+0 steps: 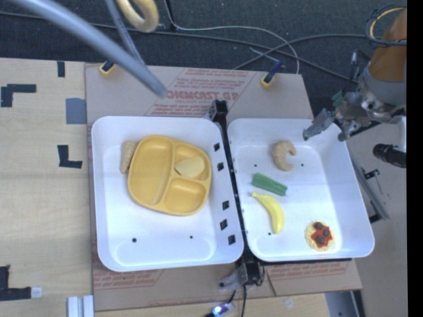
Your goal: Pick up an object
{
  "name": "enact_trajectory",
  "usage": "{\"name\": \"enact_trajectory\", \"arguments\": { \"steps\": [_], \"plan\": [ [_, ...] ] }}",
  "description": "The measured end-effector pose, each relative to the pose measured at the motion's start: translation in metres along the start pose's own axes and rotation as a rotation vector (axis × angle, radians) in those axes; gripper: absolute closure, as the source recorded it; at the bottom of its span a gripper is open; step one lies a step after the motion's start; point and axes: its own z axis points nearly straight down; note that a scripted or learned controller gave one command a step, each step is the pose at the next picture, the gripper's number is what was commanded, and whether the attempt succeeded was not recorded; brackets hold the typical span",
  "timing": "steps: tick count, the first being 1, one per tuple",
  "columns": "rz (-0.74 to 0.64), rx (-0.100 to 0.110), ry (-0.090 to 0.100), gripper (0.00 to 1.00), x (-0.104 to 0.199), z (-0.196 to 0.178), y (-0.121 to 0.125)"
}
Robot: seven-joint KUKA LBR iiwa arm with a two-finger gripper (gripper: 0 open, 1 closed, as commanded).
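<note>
The right bin (344, 177) holds a beige croissant (284, 154), a green pod (269, 183), a yellow banana (271, 211) and a small round tart with red topping (319, 235). My gripper (328, 131) hovers over the bin's far right corner, up and to the right of the croissant. Its two fingers stand apart with nothing between them. No object is touched.
The left bin (112, 236) holds a yellow divided plate (158, 177) with a pale slice (190, 167) in one compartment and a piece of bread (127, 156) against its left side. A black divider (228, 190) joins the bins. Cables run behind them.
</note>
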Motion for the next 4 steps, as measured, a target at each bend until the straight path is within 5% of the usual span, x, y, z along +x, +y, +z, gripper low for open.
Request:
{"name": "enact_trajectory", "arguments": {
  "steps": [1,4],
  "plan": [
    [-0.004,-0.011,-0.003,0.00,0.001,-0.008,0.002],
    [-0.004,-0.012,-0.006,0.00,-0.007,0.135,0.003]
  ]
}}
